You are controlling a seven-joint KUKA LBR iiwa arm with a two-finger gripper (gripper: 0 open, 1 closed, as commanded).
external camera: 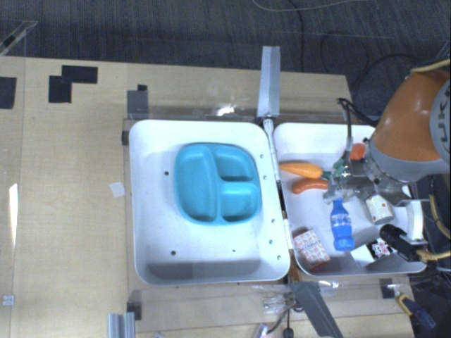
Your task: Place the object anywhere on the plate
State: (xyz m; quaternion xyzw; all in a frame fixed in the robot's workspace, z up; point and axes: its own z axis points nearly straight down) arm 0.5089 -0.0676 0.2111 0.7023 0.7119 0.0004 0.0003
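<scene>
The object to be moved is not settled by the view: the claw [343,183] hangs in the right bin [285,141] just above the cap end of a blue bottle [342,227], so the bottle looks the likeliest pick, though that is a judgement. The bottle lies on the bin floor directly below the claw in the view, and nothing shows between the fingers. Whether they stand open or closed I cannot tell, since the wrist body hides them.

Just to the claw's left lie two orange carrot-like pieces [302,169], one above the other. Further down and to the left sits one patterned red-and-white box [311,248]. Down and to the right lies one black-and-white item [386,247], too small to name.

Well to the left of the claw, across the divider, the left bin [151,203] holds one blue plate [215,182] with three compartments, and nothing rests on it.

So the task seems barely begun: the grasp, the lift, the carry and the release all remain.
</scene>
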